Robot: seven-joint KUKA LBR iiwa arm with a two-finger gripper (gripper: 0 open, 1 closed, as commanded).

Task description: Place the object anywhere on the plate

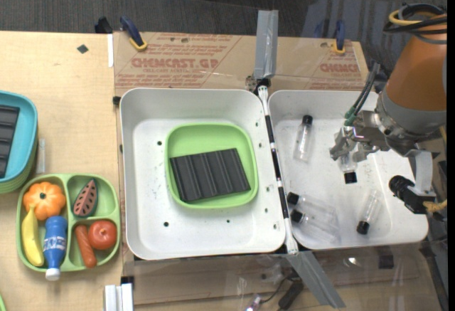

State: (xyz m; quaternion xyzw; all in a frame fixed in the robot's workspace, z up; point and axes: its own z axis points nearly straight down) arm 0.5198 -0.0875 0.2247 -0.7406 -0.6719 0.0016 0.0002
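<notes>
Camera view, claw [346, 154] above right bin [320, 107], grip state unclear; vial [350, 176] partly hidden

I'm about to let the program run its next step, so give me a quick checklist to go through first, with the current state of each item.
1. Plate in place: ok. The green plate sits in the left bin.
2. Room on the plate: not ok. A dark ribbed slab covers most of its middle; only the margin is bare.
3. Objects available: ok. Several clear vials with black caps, such as one, lie in the right bin.
4. Tool position: ok. The tool is over the right bin.
5. Object between the tool's fingers: cannot tell.
6. Path over the divider between the bins: ok, nothing stands on it.
</notes>
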